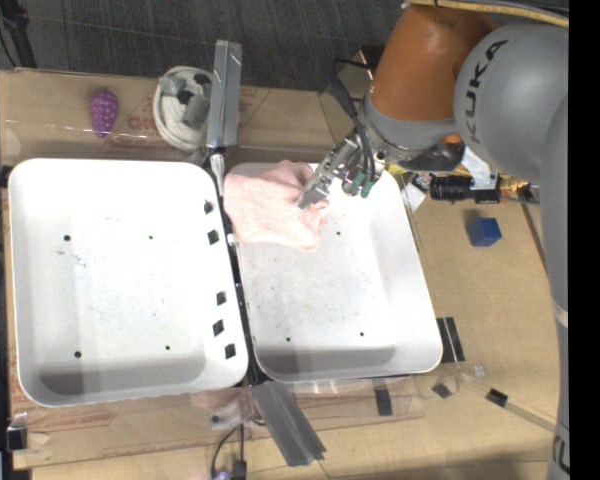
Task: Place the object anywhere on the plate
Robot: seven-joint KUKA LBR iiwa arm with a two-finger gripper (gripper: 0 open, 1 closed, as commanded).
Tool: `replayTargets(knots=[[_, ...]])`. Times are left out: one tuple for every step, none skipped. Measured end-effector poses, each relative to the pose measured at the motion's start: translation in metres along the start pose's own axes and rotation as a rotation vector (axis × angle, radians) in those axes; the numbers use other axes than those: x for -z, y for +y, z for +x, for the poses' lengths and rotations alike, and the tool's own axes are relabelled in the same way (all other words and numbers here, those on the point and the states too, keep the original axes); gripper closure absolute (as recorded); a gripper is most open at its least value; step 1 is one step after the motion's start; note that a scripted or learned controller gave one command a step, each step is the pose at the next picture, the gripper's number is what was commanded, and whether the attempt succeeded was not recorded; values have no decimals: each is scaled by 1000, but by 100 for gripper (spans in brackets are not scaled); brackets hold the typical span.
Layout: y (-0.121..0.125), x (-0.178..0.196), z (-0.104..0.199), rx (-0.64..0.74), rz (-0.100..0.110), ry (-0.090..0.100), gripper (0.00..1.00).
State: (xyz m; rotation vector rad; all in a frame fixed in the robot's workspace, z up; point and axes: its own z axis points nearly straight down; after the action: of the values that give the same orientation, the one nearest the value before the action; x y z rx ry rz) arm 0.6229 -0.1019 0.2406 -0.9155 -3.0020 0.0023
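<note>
A crumpled pink cloth (270, 208) lies in the back left corner of the right bin (380, 308). My gripper (320, 190) hangs over the cloth's right edge, low and close to it or touching it; I cannot tell which. Nothing shows as held. The arm comes in from the upper right, and its orange band (425, 53) is above the bin's back rim. The left bin (110, 268) shows only its white floor.
On the bench behind the left bin sit a small purple grape-like object (103, 111) and a white coil (183, 105). A blue cube (485, 231) lies right of the right bin, next to cables. A grey upright bar (224, 93) stands between the bins at the back.
</note>
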Motion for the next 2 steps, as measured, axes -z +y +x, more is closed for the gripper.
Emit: replayTargets(knots=[[28,-10,46,406,0,0,100],[59,-2,90,597,0,0,100]])
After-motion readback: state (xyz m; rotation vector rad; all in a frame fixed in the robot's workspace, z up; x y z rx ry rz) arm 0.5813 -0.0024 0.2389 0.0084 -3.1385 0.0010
